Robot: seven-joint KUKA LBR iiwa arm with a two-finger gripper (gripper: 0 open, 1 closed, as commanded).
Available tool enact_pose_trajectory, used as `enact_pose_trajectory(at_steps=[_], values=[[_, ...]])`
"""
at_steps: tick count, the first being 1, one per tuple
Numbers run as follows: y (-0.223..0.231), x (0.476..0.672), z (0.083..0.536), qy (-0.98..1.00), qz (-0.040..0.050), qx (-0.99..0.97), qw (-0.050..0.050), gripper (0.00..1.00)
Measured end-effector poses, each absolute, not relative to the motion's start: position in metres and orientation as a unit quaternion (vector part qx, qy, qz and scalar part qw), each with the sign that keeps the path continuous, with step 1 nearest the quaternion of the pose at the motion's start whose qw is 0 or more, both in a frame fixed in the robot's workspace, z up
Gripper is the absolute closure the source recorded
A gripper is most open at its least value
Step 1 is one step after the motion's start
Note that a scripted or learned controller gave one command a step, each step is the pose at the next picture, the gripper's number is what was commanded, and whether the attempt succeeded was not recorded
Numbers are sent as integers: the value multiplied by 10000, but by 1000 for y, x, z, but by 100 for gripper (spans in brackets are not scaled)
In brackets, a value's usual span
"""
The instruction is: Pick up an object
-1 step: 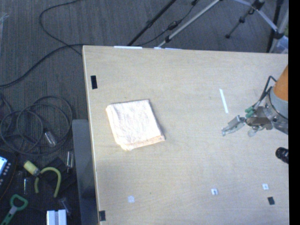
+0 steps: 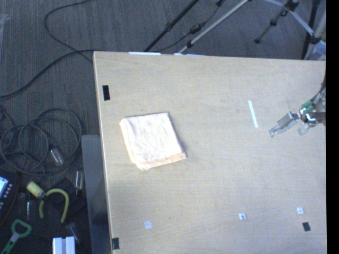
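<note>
Folded cloth [image 2: 152, 140] lies flat on the worktop [image 2: 222, 194], well apart to the left of the pincer [image 2: 279, 126]; finger state cannot be told; risk: fingers skate over limp fabric.

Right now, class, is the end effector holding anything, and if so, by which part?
Nothing is held. The end effector hangs at the table's right side, far from the folded cloth, which lies flat.

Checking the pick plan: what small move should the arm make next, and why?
Probably travel left toward the folded cream cloth. The gripper sits near the right edge of the pale wooden tabletop, well apart from the cloth and holding nothing.
</note>
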State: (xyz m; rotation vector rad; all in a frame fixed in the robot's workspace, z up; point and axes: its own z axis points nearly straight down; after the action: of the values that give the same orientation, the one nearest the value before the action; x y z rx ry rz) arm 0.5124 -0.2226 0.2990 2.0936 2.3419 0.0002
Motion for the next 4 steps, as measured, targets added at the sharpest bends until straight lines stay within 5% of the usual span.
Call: enact_pose_trajectory(at_steps=[1, 3, 4], values=[[-222, 580, 193, 8187, -3, 5743, -5, 0], [-222, 661, 84, 8643, -12, 5029, 14, 0], [-221, 662, 94, 8646, -19, 5024, 33, 100]])
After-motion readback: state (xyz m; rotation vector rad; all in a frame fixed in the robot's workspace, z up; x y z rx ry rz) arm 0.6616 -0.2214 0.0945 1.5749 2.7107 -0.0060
